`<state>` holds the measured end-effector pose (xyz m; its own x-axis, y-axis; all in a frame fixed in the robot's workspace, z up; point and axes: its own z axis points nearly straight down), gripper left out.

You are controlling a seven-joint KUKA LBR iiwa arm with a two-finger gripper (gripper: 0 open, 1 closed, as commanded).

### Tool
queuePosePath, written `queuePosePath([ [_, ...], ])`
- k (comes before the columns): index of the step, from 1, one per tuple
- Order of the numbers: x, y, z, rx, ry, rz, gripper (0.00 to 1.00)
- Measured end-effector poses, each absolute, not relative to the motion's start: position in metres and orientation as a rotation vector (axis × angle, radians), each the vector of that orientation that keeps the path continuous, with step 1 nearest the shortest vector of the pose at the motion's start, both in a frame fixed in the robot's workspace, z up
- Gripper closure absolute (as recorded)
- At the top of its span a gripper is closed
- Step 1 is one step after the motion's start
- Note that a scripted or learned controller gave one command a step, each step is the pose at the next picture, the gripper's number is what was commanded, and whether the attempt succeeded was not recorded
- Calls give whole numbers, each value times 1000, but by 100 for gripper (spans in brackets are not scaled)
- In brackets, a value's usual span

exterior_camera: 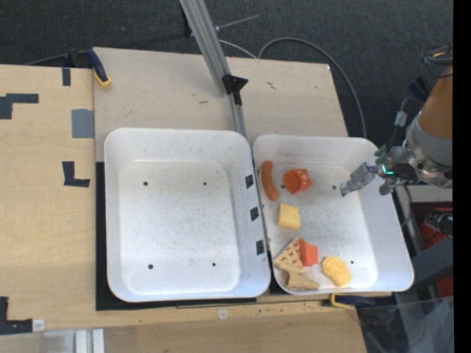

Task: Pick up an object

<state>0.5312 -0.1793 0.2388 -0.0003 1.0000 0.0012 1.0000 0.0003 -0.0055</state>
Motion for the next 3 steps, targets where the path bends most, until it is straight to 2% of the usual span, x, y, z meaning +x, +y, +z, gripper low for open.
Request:
queuePosePath([
  [1, 532, -179, 241, -2219, -2223, 1, 0],
  [2, 540, -175, 183, -2216, -2220, 6, 0],
  [3, 538, -165, 134, -2216, -2219, 6, 0],
])
